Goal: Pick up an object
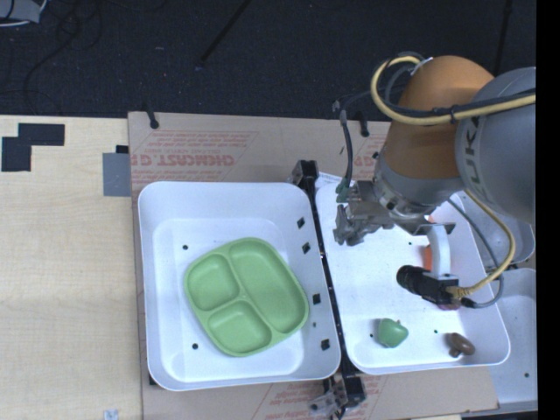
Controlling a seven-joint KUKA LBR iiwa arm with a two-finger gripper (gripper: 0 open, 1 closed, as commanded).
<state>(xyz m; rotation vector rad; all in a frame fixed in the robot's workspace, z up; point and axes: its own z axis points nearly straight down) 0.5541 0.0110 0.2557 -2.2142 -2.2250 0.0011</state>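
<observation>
1. Well off to the gripper's left, a green divided plate (247, 296) is lying flat in the left bin (219, 191), past the black divider.
2. The gripper (348, 230) is hanging over the right bin (376, 278), close to that divider. I cannot tell whether it is wide or narrow, and I am seeing nothing in its grasp.
3. The likeliest target, a small green object (392, 332), is sitting on the bin floor, apart from the gripper, towards the near rim and a little to its right. It is looking roundish, so no long axis is dictating the approach.
4. Farther right, a small brown object (459, 346) is resting near the bin's corner.
5. The white floor between gripper and green object is lying bare, giving room to descend.
</observation>
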